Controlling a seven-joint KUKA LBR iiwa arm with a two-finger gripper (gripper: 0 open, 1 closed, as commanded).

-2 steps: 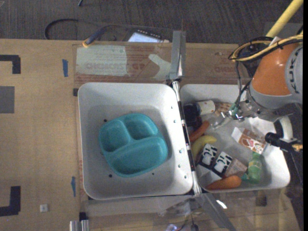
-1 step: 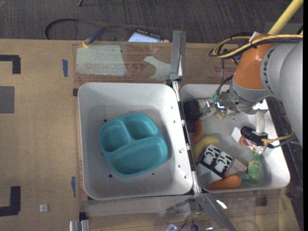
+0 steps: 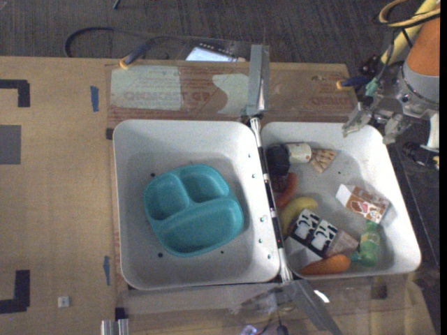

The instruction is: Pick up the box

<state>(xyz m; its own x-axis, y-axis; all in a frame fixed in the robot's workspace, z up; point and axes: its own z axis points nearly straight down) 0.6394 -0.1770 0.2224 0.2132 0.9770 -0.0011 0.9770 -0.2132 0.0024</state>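
near edge of the right bin (image 3: 405, 253): an orange carrot (image 3: 325, 264) lies along the front wall, a green bottle (image 3: 368, 245) just beside it toward the front-right corner. next back, a black-and-white patterned carton (image 3: 316, 232) sits touching or nearly touching a yellow banana (image 3: 297, 209), both crowded against the divider between the bins. little open floor there.

the box (image 3: 363, 203), small, white and brown, lies mid-bin toward the right wall, tilted. bare white floor around it on the far side and toward the right wall; green bottle is near on its front side. it sits well forward of and below the fingers, apart from them.

left bin (image 3: 129, 187): a teal divided plate (image 3: 193, 208) sits alone in the middle, open floor all round it.

further back in the right bin: a red item (image 3: 286, 185) by the divider, a dark round object (image 3: 277, 160), a white cup on its side (image 3: 300, 152) and a tan cracker-like piece (image 3: 323, 160), all grouped at the far-left corner, well to the left of the fingers.

gripper (image 3: 376, 121) hangs over the far-right corner rim of the right bin, orange band and grey wrist above it. fingers look spread apart, nothing between them. far-right corner floor just under them is bare.
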